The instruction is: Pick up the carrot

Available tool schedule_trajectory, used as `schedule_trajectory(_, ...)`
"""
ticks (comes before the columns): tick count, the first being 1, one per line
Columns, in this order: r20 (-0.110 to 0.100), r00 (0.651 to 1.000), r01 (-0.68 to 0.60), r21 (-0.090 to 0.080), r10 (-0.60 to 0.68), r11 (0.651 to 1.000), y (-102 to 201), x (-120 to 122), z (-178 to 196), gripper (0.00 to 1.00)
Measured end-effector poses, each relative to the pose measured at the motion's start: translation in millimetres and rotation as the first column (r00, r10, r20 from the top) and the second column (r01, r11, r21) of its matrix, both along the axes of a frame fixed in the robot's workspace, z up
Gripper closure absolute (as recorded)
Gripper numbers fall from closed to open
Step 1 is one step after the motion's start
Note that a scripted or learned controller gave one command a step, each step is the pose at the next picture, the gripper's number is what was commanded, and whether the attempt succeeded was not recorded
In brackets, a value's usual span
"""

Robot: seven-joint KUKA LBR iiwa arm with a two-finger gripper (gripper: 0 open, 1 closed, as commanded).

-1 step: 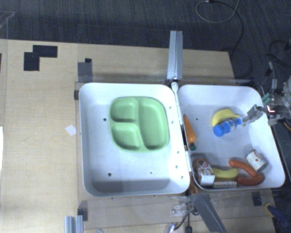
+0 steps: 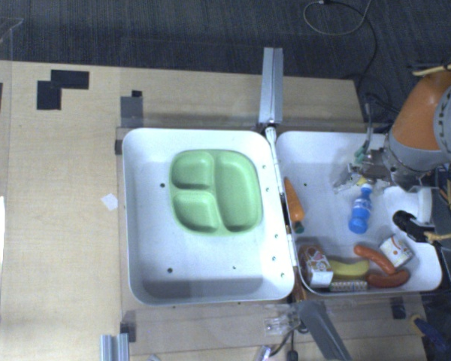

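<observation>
The carrot (image 2: 293, 201) is orange with a dark green tip. It lies lengthwise against the left wall of the right bin (image 2: 316, 145), about midway down. My gripper (image 2: 361, 173) hangs over the upper right part of that bin, to the right of the carrot and well apart from it. It sits just above a blue bottle (image 2: 359, 212). The grey arm with its orange band (image 2: 425, 111) reaches in from the right.
A green divided plate (image 2: 214, 190) lies in the left bin (image 2: 146, 224). Along the right bin's front are a wrapped snack (image 2: 316, 263), a banana (image 2: 349, 268), a red sausage (image 2: 376, 256), a dark sausage (image 2: 388, 280) and a small carton (image 2: 397, 250).
</observation>
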State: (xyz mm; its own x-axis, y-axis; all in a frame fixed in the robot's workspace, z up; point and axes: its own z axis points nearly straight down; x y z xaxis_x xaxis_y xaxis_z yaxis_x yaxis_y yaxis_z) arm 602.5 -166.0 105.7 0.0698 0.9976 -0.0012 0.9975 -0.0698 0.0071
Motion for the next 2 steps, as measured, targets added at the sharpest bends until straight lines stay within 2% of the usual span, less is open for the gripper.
schedule_trajectory(1,-0.001,0.941,-0.338,-0.002,0.338,0.941,-19.5,3.8,43.0,0.00)
schedule_trajectory(2,0.000,0.970,-0.242,-0.002,0.242,0.970,26.9,68.9,-17.8,0.00)
